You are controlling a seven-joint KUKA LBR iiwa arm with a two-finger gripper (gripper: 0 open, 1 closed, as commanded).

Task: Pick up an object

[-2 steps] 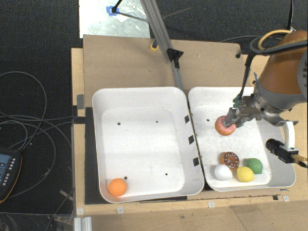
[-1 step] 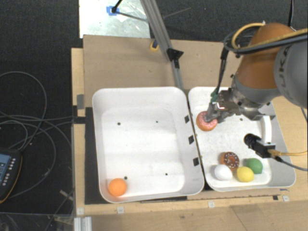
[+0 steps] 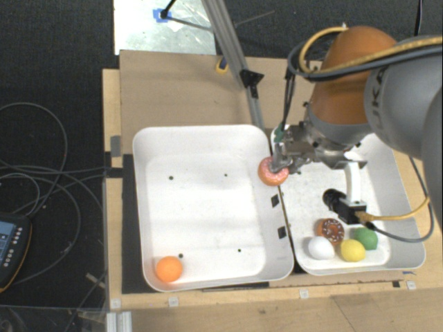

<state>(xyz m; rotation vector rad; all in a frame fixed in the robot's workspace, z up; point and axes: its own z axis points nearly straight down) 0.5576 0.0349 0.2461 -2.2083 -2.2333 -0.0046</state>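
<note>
The grey arm (image 3: 387,81) reaches in from the right over the right bin (image 3: 408,254), beside the left bin (image 3: 201,140). Its gripper (image 3: 278,163) hangs over the divide between the bins, closed on a pink frosted doughnut (image 3: 273,172), which looks clear of both floors. To finish well, I judge it should rise straight and slowly, keeping the pinch steady. Near the right bin's front lie a chocolate doughnut (image 3: 331,229), white ball (image 3: 320,247), yellow ball (image 3: 352,250) and green ball (image 3: 367,238); an orange ball (image 3: 168,269) sits near-left.
</note>
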